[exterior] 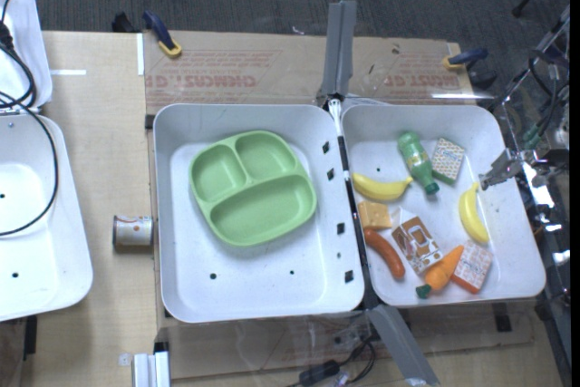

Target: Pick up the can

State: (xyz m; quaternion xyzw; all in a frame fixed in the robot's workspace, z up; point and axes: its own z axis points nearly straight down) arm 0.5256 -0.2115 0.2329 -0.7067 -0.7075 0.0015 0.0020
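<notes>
The can (pixel 133 232) lay on its side on the wooden surface (pixel 100 86), just outside the left wall of the left bin (pixel 172 285), well apart from the tool (pixel 504 169); its label was too small to read. The tool sat at the right rim of the right bin (pixel 530 281), and whether it was spread or pressed together could not be told. Inside the left bin rested a green divided plate (pixel 253 187). The right bin held a green bottle (pixel 417 161), two bananas (pixel 381 187), a patterned packet (pixel 448 159), a sausage (pixel 384 253), a carrot (pixel 440 272) and small printed boxes (pixel 416 240), their print illegible. Behind the bins, cardboard (pixel 237 68) bore red lettering seen upside down and not clearly legible.
</notes>
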